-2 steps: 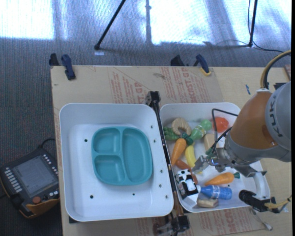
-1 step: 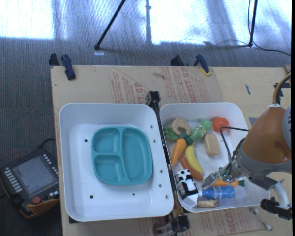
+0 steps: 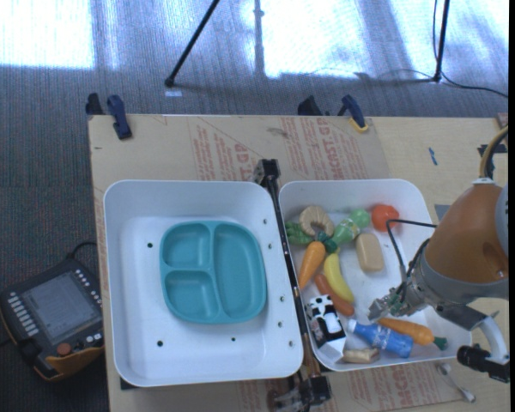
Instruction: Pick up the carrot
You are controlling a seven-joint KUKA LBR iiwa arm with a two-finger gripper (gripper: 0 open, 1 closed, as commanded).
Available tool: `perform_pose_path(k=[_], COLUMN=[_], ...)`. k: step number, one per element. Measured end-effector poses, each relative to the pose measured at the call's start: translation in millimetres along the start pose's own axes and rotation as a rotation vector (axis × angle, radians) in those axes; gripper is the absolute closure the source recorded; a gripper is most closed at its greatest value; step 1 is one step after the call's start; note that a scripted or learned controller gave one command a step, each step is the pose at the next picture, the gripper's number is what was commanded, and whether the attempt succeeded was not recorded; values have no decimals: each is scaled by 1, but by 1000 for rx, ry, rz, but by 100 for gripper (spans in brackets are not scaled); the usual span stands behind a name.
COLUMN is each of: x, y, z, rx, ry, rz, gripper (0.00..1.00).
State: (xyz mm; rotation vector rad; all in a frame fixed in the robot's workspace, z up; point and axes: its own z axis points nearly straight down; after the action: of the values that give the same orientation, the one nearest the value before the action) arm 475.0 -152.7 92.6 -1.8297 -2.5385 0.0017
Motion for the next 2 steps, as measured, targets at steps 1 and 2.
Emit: perform_pose_path(k=[1, 2], x=[37, 37], y=[15, 15], z=[-135, -135], rx=[-5, -4], ry=[-6, -6], rz=[287, 287], gripper=[100, 0])
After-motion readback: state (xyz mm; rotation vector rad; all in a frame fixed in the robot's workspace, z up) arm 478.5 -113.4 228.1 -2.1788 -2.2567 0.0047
